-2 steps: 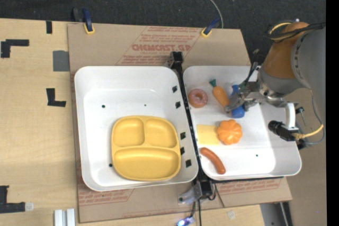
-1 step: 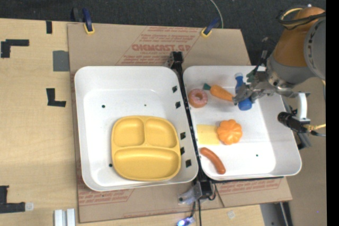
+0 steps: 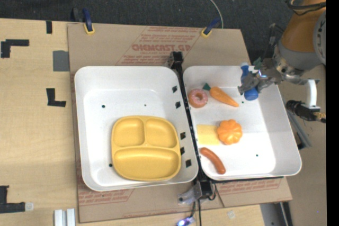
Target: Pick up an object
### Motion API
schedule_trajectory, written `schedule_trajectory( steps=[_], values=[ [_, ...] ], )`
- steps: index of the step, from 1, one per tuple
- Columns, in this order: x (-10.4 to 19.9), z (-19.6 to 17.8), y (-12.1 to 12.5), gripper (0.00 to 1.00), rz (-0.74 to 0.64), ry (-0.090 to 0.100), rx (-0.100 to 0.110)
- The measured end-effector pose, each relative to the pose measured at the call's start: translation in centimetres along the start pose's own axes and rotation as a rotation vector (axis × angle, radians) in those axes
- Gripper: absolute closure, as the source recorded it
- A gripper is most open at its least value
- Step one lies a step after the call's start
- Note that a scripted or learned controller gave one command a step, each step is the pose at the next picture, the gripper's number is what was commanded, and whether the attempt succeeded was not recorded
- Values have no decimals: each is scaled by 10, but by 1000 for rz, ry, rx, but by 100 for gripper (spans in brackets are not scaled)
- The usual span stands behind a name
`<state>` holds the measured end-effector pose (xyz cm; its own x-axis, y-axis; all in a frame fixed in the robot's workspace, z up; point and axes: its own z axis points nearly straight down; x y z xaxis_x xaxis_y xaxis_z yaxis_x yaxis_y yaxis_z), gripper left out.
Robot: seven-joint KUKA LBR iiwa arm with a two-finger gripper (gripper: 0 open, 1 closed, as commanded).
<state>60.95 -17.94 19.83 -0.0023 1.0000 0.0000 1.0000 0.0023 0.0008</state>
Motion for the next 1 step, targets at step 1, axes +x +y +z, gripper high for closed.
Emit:
schedule_trajectory(
  steps=[1],
  values=[
    [1, -10, 0, 100, 1, 2, 4]
  ],
)
